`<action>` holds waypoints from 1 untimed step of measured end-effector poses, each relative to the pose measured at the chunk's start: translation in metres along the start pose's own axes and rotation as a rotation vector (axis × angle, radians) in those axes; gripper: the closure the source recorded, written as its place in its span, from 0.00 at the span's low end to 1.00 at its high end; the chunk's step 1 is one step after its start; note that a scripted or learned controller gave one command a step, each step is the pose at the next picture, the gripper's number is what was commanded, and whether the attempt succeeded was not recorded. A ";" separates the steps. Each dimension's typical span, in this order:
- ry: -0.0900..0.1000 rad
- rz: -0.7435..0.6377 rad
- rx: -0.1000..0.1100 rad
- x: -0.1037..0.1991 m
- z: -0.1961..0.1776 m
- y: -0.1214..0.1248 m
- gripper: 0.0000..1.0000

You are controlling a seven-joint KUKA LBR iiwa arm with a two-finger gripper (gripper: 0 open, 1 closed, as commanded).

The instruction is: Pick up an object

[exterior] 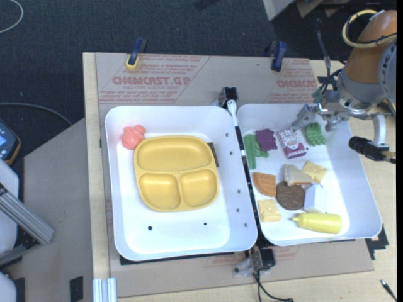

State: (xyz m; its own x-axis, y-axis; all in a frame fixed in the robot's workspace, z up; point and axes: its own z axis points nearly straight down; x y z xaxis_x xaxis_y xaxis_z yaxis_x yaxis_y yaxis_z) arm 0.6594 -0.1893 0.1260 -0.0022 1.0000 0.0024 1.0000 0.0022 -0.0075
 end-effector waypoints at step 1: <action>-0.002 0.000 -0.012 0.000 0.036 0.003 0.00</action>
State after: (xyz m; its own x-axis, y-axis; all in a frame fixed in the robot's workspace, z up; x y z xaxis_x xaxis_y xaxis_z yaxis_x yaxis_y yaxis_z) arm 0.6622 -0.1889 0.0896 -0.0019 1.0000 0.0001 1.0000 0.0019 0.0043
